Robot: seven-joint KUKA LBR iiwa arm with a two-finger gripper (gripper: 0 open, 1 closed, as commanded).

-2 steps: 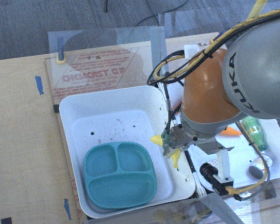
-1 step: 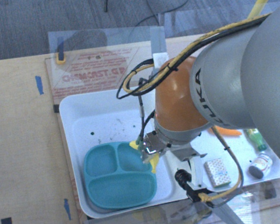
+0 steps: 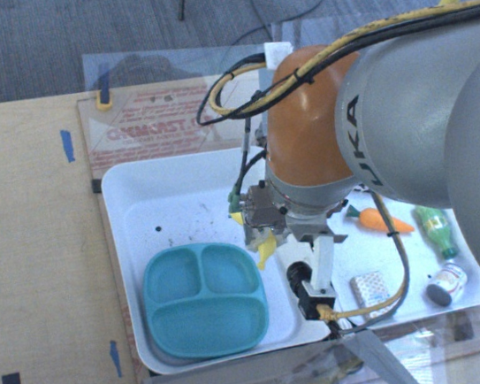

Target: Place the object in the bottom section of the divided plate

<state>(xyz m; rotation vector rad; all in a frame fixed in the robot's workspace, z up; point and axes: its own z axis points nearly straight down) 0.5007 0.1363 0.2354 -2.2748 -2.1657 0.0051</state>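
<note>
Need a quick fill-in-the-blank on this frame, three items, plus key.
1. The teal divided plate lies in the bin on the view's ___ side.
2. That plate has ___ sections.
3. The orange carrot lies near a ___ bottle.
Missing: left; three; green.

The big grey arm (image 3: 424,105) comes in from the right edge and fills most of the upper right of the frame, its thick body slanting toward the middle. The orange band (image 3: 301,124) bulges just above centre, with dark and yellow cables (image 3: 233,85) looping over its top. Below it the wrist (image 3: 300,204) narrows to a grey collar near the centre of the frame. The jaws hang off the wrist's lower left, pointing downward, just left of centre.
</note>
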